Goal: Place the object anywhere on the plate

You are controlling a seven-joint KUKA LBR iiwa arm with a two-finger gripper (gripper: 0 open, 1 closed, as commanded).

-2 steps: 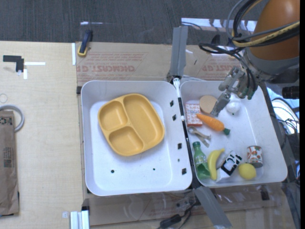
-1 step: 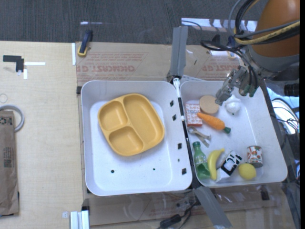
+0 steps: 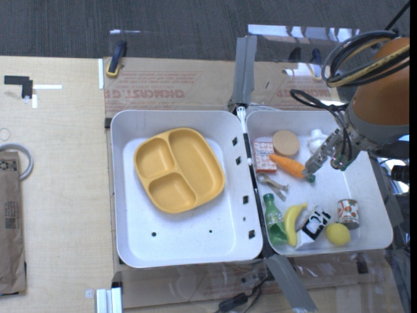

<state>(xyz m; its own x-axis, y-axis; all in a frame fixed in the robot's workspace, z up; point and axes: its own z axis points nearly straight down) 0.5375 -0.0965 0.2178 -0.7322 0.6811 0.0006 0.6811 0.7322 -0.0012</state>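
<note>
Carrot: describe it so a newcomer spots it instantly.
Look in the right-hand white bin, upper half. The carrot lies slanted just below the round tan disc, right of the red-and-white packet. It is the one long orange tapered thing there.

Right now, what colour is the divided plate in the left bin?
Yellow plate, seen best from the camera view.

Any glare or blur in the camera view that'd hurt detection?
Camera view: lighting even, soft shadows; yellow plate sharp and evenly lit; glare on the shiny strip behind the right bin; gripper and the carrot slightly soft.
</note>
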